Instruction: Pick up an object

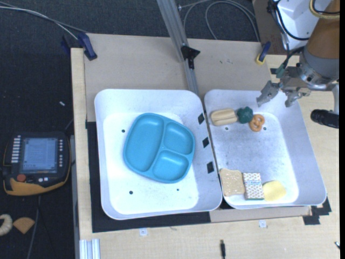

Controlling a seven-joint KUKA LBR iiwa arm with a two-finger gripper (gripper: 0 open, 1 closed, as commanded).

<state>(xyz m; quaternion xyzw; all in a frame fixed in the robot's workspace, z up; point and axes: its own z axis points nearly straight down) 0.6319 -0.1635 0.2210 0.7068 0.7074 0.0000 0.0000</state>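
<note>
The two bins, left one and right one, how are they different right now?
The left bin holds one large blue divided tray; the right bin holds several small things: a hot dog bun, a pretzel, a cracker, a yellow sponge. The gripper hangs open over the right bin's far edge, away from the left bin. Both are shallow and white.

Your arm [318, 15] runs out past the top and right edges, so you see little above its wrist. The dark green item [245, 114] between the bun-shaped piece [223, 116] and the orange pretzel-like one [257, 122] is too small to identify.
</note>
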